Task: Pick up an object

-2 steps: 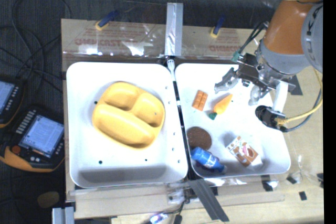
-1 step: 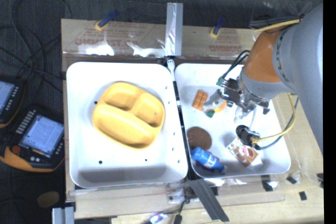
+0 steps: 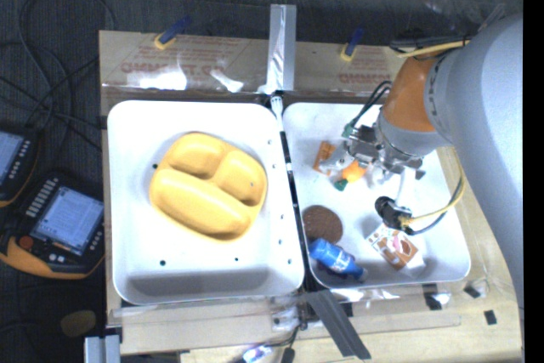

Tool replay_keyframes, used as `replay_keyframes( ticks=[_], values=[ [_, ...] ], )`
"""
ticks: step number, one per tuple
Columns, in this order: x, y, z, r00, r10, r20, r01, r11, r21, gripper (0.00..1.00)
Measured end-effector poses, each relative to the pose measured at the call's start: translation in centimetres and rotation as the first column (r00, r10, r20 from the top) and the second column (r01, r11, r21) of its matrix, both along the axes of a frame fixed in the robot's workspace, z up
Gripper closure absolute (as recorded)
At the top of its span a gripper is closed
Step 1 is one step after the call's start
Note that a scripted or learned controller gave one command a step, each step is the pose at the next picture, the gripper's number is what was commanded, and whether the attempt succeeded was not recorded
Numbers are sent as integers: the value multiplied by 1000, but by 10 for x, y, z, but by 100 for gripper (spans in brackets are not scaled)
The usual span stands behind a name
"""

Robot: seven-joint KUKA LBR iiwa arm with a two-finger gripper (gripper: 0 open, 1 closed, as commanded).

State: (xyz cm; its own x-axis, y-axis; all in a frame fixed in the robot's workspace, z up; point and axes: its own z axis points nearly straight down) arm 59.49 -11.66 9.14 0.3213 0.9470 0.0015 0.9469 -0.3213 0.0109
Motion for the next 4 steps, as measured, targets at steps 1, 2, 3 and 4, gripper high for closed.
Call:
replay_keyframes(
  ticks=[1, 2, 3, 4],
  values=[
    [-12, 8, 33, 988, -153, -15, 153, 988, 1, 0],
    [-12, 8, 33, 988, -153, -15, 153, 988, 0, 0],
    [-12, 8, 33, 988, -153, -15, 153, 988, 0, 0],
    [-12, 8, 33, 988, -153, -15, 153, 988, 0, 0]
  ],
)
